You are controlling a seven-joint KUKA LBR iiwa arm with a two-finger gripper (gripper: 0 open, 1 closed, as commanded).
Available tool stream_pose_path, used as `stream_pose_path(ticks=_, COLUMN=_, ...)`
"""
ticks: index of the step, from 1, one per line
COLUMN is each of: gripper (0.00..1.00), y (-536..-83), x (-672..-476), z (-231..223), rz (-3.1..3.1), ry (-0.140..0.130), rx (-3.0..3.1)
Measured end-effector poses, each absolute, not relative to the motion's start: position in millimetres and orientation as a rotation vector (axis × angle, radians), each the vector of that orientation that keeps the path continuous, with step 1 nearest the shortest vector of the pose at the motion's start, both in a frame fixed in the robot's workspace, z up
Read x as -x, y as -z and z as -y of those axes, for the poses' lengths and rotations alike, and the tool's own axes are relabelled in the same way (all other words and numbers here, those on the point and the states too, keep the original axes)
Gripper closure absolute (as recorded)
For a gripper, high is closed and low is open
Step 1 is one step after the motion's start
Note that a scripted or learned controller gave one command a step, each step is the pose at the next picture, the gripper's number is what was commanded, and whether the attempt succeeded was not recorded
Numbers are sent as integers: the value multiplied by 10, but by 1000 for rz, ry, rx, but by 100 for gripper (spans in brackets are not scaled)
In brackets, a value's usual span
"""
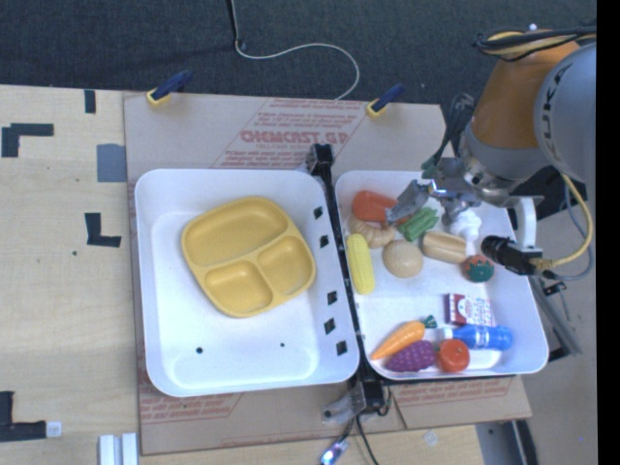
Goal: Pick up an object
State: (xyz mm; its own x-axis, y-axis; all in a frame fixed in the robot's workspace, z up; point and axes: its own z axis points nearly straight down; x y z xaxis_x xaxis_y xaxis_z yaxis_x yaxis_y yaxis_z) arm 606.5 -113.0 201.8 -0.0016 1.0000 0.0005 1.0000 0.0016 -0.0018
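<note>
Gripper (423,201) hovering over right bin (528,303), fingers spreading open, gripping nothing. Green toy vegetable (420,224) lying just below fingers, beside potato (403,259), touching orange piece (372,206). Probably light, hard, slippery plastic; taking it across narrow middle seems best.

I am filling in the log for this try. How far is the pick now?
Done: the gripper is over the back of the right bin, among the toy food. In hand: nothing visible; it is close above the green vegetable beside the red toy, and I cannot tell its finger state. Left: the grasp and the lift. The corn and carrot lie in the bin.
</note>
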Motion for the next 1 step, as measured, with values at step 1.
stream_pose_path(ticks=1, gripper=0, y=-1828, x=-5789, z=382, rz=2225, ry=-3, rx=2209)
